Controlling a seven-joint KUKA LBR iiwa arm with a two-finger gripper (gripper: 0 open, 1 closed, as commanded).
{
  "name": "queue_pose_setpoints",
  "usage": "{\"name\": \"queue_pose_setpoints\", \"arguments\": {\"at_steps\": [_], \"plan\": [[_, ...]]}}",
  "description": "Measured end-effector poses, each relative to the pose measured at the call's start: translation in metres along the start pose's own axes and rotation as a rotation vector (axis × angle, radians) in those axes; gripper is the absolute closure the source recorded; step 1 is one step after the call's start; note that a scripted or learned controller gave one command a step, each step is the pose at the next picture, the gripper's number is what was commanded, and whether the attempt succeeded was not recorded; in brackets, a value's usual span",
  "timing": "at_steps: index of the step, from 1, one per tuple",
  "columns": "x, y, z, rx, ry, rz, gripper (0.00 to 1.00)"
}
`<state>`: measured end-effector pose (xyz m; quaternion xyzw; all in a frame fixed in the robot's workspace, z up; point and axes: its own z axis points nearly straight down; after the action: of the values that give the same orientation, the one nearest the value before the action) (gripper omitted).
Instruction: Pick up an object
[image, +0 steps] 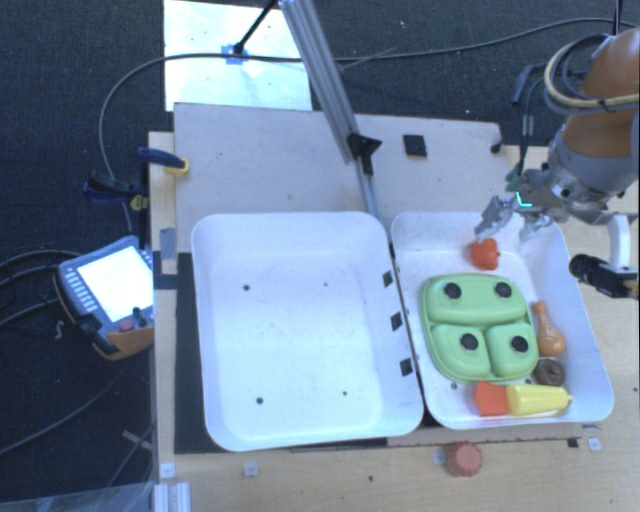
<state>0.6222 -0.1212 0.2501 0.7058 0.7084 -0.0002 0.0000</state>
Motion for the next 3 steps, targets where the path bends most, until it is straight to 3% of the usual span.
{"name": "queue_pose_setpoints", "arguments": {"at_steps": [1, 3], "plan": [[0.000, 0.000, -0.001, -0.002, 0.000, 0.000, 0.00], [0.001, -0.015, 0.096, 0.001, 0.000, 0.002, 0.00]]}}
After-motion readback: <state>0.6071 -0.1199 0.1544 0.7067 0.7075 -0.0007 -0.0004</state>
